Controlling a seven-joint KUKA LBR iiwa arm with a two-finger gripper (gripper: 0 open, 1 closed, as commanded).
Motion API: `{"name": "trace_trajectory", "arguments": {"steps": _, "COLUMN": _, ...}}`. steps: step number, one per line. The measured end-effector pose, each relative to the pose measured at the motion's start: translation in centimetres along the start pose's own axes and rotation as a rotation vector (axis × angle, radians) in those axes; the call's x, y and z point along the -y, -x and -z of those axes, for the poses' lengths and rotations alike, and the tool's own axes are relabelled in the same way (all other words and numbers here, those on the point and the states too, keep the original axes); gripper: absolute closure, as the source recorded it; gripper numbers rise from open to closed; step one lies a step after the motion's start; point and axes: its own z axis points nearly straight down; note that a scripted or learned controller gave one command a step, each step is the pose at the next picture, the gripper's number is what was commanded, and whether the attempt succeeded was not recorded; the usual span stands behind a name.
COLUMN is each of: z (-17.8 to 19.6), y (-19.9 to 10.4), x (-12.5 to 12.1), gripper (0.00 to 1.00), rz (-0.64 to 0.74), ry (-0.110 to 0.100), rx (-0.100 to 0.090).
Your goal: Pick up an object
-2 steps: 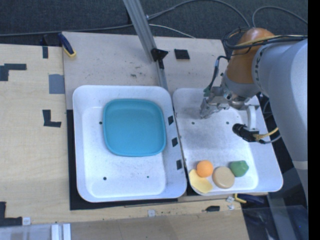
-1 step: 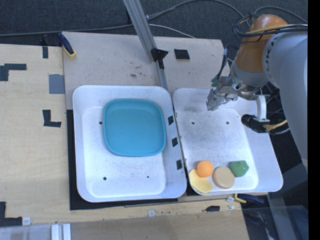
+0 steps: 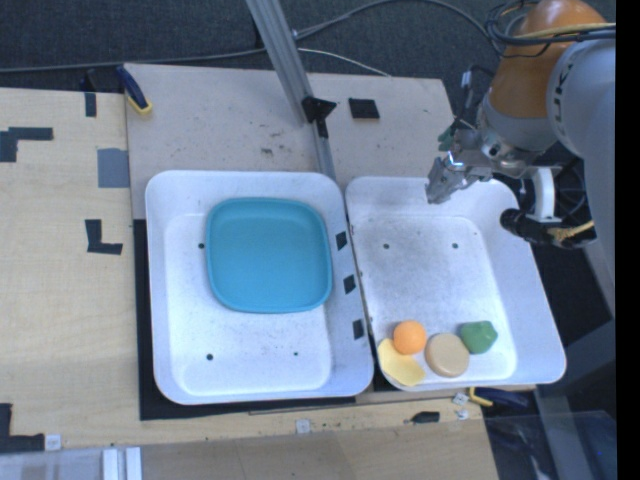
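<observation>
Tool (image 3: 441, 190) sits at the far edge of the right bin (image 3: 520, 268), roughly 12 o'clock of that bin, over bare white floor; can't tell its state from this angle, tip is small and dark against the rim. Nothing is visibly in it. Candidate objects are all bunched in the right bin's near edge, about 6 o'clock: orange ball (image 3: 408, 337) touching a yellow flat piece (image 3: 398, 368) beneath it, tan round piece (image 3: 447, 355) just beside, green piece (image 3: 479, 336) at the right end. Likely they've settled against the near wall, so they're well apart from the tool, the whole bin floor between. Left bin (image 3: 165, 268) holds a blue plate (image 3: 268, 253), lying flat near its middle, covering most of the floor. My read: pick not started, arm parked high at the far side to keep the camera's view clear. Cluster is tight, so neighbours may get nudged; green piece at the end looks like the cleanest target. Table (image 3: 60, 268) surround has tape marks, irrelevant.
</observation>
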Motion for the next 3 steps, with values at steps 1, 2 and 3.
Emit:
{"name": "trace_trajectory", "arguments": {"steps": 1, "z": 1.1, "y": -4.0, "x": 2.6, "gripper": 1.0, "rz": 0.002, "ry": -0.003, "rx": -0.001}}
{"name": "trace_trajectory", "arguments": {"steps": 2, "z": 1.9, "y": -9.6, "x": 5.0, "gripper": 1.0, "rz": 0.004, "ry": -0.004, "rx": -0.002}}
{"name": "trace_trajectory", "arguments": {"steps": 3, "z": 2.3, "y": -13.6, "x": 6.5, "gripper": 1.0, "rz": 0.003, "ry": -0.004, "rx": -0.002}}
